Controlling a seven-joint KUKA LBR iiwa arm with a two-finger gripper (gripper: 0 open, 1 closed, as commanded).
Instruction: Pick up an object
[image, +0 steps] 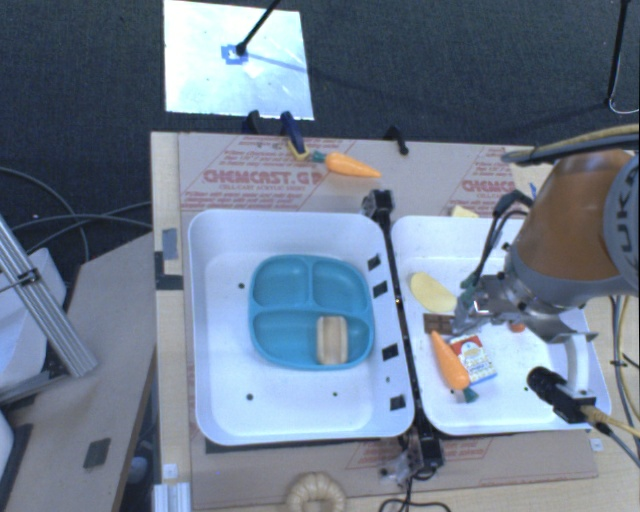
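Observation:
My gripper (468, 318) hangs over the right bin (430, 250), just above a small red and white carton (474, 358). An orange toy carrot (450, 362) lies beside the carton on its left. A pale yellow slice (432, 291) rests further up the same bin, left of the gripper. The arm's grey and orange body hides the right part of this bin. The fingers are dark and seen end-on against the bin floor. In the left bin (230, 300) a blue divided plate (300, 310) carries a tan bread-like piece (331, 339).
A second toy carrot (346, 165) lies on the board behind the bins, next to a blue clip (293, 133). A black divider (392, 310) runs between the bins. A beige ring (316, 493) sits at the bench's front edge. A black cylinder (560, 392) juts over the right bin's front corner.

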